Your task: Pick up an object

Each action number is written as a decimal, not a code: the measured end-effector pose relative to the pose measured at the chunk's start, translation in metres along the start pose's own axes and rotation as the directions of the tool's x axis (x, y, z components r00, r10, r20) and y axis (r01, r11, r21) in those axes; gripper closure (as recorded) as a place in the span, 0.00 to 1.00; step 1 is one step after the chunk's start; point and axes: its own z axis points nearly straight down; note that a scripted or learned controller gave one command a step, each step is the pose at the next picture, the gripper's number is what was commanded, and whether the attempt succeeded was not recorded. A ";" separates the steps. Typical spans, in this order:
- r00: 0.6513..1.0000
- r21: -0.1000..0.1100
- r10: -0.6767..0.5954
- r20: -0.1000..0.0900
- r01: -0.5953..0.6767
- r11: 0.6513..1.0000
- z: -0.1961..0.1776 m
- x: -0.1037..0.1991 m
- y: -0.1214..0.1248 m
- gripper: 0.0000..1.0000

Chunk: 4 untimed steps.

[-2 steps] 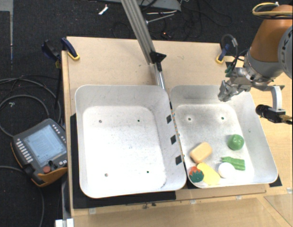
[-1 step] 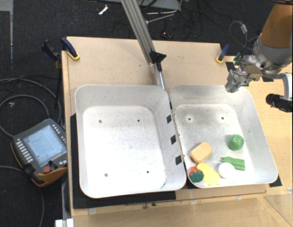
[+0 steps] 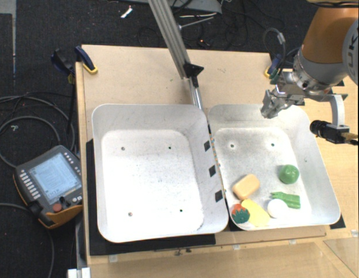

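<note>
Two white bins sit on the bench; the gripper point(image 3: 273, 107), fingers unreadable, hovers at twelve o'clock of the right bin point(image 3: 318, 155), so reaching comes next, down toward the green ball point(image 3: 288, 174) at five o'clock.

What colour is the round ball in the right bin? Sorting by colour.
Green ball, camera view.

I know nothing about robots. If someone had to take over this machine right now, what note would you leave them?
Gripper: up over the far edge of the right bin, nothing seen between its fingers; open or shut is unclear.
Things: all in the right bin's near part: green ball, tan block, green flat piece, white piece, yellow piece, red-and-green piece.
Done: nothing picked up.
Left: move over one item, probably the green ball, which sits apart, then descend, grasp, lift.
</note>
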 end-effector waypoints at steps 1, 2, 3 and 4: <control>1.000 0.001 0.000 0.000 0.000 1.000 -0.004 0.049 -0.021 1.00; 1.000 0.002 -0.001 0.000 0.001 1.000 -0.001 0.100 -0.029 1.00; 1.000 0.003 -0.002 0.000 0.002 1.000 0.003 0.155 -0.042 1.00; 1.000 0.003 -0.001 0.000 0.001 1.000 0.006 0.205 -0.063 1.00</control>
